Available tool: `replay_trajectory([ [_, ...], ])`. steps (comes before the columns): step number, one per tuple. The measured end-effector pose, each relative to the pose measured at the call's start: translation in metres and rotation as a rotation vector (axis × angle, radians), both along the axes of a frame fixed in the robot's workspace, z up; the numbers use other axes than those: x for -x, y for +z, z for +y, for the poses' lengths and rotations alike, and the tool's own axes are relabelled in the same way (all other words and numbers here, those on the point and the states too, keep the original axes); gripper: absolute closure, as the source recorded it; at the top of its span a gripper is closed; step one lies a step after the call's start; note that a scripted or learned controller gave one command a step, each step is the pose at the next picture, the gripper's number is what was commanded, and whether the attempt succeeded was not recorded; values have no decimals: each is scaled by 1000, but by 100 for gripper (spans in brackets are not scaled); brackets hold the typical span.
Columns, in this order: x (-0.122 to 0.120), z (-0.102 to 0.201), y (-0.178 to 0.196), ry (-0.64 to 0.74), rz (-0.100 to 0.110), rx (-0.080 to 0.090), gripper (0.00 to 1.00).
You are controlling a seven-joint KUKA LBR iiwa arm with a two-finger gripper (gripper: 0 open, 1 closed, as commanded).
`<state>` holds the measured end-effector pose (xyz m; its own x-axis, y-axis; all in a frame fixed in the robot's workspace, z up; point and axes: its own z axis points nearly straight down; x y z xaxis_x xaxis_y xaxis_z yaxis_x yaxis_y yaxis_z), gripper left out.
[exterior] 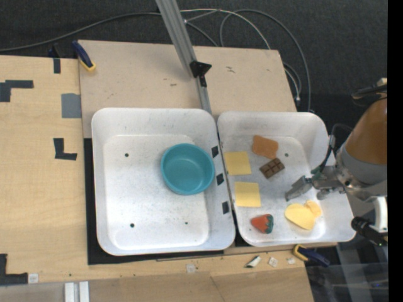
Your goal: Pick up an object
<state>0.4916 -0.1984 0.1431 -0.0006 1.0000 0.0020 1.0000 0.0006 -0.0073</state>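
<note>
My hand [301, 190] hangs low over the right bin [315, 126], near its right side, fingers spread apart with nothing between them. The nearest candidate is the yellow heart-shaped piece [301, 216], lying flat just below my fingertips. A strawberry [263, 223] sits to its left, with two yellow squares [243, 178], a chocolate piece [272, 167] and an orange chunk [265, 146] further up the bin. The blue bowl [187, 168] sits in the left bin [113, 168].

The heart looks thin and flat (little for fingers to bite), so I could close above it or skate it toward the bin wall. Coming down off-centre might simply nudge it aside.
</note>
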Motion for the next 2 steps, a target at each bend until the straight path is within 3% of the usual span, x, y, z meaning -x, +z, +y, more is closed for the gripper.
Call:
replay_trajectory([
  [1, -3, -1, -48, 1, -15, 8, 0],
  [2, 0, 1, -41, 2, -4, 1, 100],
])
